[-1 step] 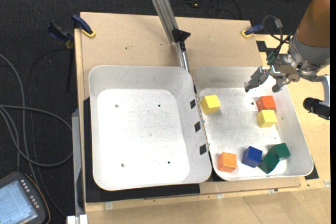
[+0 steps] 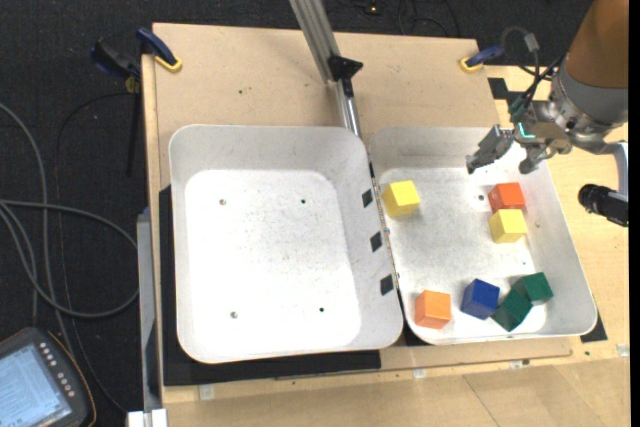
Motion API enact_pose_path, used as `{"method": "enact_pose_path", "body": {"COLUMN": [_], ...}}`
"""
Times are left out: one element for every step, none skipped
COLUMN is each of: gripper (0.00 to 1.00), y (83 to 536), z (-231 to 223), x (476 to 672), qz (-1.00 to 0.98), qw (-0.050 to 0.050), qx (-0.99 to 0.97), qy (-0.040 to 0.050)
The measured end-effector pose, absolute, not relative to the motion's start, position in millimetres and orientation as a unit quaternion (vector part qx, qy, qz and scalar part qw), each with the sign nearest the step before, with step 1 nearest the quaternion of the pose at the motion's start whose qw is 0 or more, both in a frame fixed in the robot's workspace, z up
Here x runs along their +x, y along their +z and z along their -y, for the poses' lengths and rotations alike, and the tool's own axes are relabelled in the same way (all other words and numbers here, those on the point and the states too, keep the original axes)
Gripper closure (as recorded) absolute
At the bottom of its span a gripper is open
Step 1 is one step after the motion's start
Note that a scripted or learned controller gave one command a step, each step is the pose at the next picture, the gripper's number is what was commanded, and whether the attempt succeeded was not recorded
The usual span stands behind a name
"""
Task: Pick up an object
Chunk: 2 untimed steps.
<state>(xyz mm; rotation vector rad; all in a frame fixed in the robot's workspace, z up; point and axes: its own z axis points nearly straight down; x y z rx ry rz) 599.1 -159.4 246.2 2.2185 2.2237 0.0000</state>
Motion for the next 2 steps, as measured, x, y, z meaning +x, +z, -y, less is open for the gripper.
{"method": "enact_pose_path", "body": {"gripper": [0.00, 0.00], "y": [199.7, 155.6], "z": [165.1, 166.3], "x": [593.8, 589.3], "qz": [-0.707, -0.707], "qw": [-0.002, -0.002], "qx": [0.708, 0.707], "qy": [-0.0017, -0.0016]}}
